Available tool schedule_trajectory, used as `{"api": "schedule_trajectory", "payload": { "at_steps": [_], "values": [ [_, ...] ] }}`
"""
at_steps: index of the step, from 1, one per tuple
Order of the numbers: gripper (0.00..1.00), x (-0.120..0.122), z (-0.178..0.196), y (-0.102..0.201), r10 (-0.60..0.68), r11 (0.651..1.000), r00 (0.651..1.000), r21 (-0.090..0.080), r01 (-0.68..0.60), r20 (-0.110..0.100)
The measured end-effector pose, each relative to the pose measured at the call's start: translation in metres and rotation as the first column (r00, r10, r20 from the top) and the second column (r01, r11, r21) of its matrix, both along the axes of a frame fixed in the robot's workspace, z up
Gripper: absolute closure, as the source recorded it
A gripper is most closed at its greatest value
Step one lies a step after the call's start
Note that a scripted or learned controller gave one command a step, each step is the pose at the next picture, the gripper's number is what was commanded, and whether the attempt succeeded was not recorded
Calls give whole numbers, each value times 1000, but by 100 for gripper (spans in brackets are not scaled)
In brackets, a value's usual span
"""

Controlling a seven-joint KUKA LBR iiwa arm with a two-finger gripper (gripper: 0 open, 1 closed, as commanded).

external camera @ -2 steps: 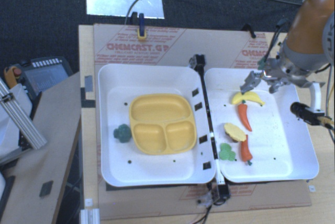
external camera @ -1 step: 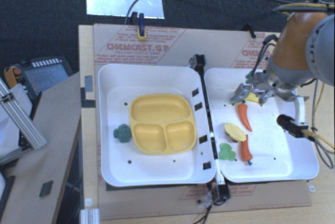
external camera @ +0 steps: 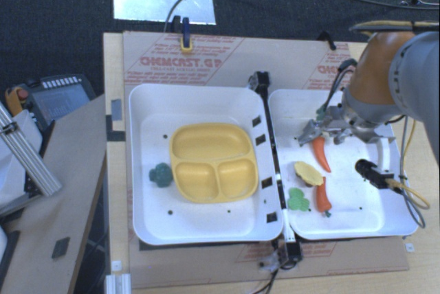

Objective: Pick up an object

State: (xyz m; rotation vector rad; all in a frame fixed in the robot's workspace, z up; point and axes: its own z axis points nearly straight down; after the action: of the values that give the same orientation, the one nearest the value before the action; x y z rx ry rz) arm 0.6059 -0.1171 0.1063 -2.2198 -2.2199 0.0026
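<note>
In the right white bin lie two orange plastic carrots; one hangs gripped between the tool's closed fingers.

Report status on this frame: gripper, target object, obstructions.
Gripper low in right white bin, over upper orange carrot; grasp unconfirmed. Yellow banana slice, second carrot, green broccoli piece crowd close below.

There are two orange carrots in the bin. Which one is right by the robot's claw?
The upper carrot, lying just under the gripper in the right bin. The other carrot lies lower, beside the green piece.
</note>
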Motion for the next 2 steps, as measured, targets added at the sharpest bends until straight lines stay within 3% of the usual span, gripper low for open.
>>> {"api": "schedule_trajectory", "payload": {
  "at_steps": [1,2],
  "values": [
    [100,2,14,0,0,1000,1000,-1,0,6],
    [100,-6,68,-5,-1,1000,1000,-1,1,8]
  ]
}}
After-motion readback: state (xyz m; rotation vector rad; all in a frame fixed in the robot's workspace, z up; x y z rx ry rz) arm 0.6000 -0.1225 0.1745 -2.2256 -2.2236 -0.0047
